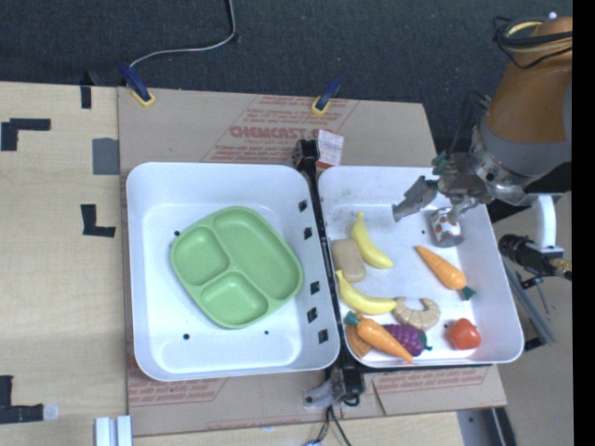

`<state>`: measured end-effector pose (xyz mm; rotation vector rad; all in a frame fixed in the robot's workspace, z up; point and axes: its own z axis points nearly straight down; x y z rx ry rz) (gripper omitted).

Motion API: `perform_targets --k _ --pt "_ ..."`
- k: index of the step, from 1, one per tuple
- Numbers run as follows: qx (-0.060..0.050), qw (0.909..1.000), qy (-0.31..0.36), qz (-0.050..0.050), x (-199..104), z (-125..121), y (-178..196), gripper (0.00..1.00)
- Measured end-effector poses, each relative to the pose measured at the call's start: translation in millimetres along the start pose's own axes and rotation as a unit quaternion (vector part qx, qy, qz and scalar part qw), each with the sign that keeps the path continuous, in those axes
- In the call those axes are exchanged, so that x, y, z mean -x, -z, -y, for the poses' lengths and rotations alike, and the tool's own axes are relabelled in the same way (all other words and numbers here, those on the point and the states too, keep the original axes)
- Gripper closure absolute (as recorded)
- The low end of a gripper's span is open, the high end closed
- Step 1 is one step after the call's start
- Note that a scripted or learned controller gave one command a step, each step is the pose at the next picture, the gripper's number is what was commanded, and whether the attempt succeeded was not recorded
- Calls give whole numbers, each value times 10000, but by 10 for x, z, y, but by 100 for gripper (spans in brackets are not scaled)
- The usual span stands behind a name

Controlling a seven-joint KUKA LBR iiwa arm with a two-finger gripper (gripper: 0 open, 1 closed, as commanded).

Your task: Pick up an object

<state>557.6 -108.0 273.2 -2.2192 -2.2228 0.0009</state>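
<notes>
The grey two-finger gripper hangs over the upper right part of the right-hand shallow white bin, with one finger splayed out toward the left and the other pointing down near a small grey-and-red object that I cannot identify; the fingers stand spread apart with nothing between them. Behind it, the grey arm with its orange band reaches in from the right.

Closest to the claw is the orange plastic carrot with a green tip, lying on the bin floor just below and slightly right of the fingertips. Its long axis runs diagonally, from upper left down to lower right. In my judgement this is the likeliest target, and the coming move turns on that slant: the fingers would need to close across the carrot's narrow width, not along its length.

Further left lie a small yellow plastic banana and a tan rounded toy, touching each other. Lower down, a longer yellow banana curves beside a tan curled piece, a second orange carrot, a purple bunch of grapes and a red tomato.

The left-hand white bin holds a pale green divided plastic plate, well apart from the claw.
</notes>
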Motion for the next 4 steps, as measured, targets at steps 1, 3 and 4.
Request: perform_targets --k 1,3,4 --pt "-16 10000 3 -4 -429 -159 -902 0" --pt "23 10000 0 10 -47 -489 -1774 100" --pt "2 10000 5 -3 -683 -518 -889 100"
